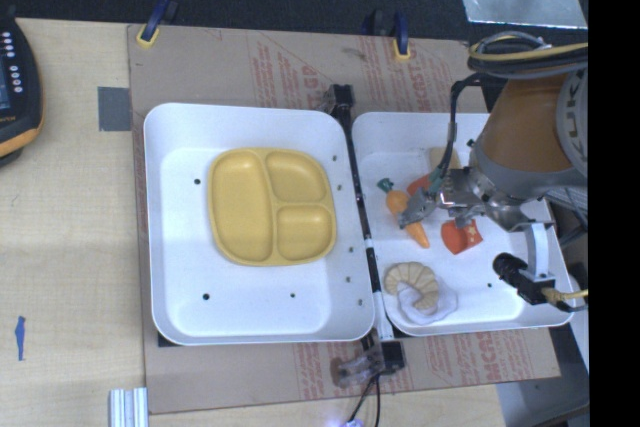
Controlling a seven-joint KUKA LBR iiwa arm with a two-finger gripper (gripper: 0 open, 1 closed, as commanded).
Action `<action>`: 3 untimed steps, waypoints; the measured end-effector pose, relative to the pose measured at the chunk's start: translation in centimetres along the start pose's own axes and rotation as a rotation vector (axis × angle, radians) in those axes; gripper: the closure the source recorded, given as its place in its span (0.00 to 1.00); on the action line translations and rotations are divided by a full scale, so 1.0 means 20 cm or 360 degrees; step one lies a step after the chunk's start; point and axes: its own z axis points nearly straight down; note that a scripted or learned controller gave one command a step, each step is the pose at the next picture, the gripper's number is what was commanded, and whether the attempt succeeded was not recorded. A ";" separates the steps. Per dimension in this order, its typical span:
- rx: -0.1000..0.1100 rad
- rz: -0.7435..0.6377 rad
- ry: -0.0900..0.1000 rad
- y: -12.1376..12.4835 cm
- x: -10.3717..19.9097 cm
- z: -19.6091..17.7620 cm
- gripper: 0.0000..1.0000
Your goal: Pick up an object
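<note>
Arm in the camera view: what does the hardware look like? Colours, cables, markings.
The arm has a broad orange band over a grey wrist section, with part of a dark letter marking at the orange's right edge. Black and yellowish cables loop over its top, and one black cable runs down its left side. The end effector is a cluster of grey and dark metal parts.

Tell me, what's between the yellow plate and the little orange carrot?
In the camera view, the yellow plate sits in the left bin. Between it and the carrot lie bare white bin floor and the two bins' touching rims with black clips.
</note>
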 end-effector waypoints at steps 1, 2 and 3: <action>-0.0015 0.0003 -0.0006 0.36 -0.13 0.30 0.00; -0.0014 0.0005 -0.0005 0.35 -0.13 0.23 1.00; -0.0023 0.0000 -0.0001 0.33 0.23 -0.24 1.00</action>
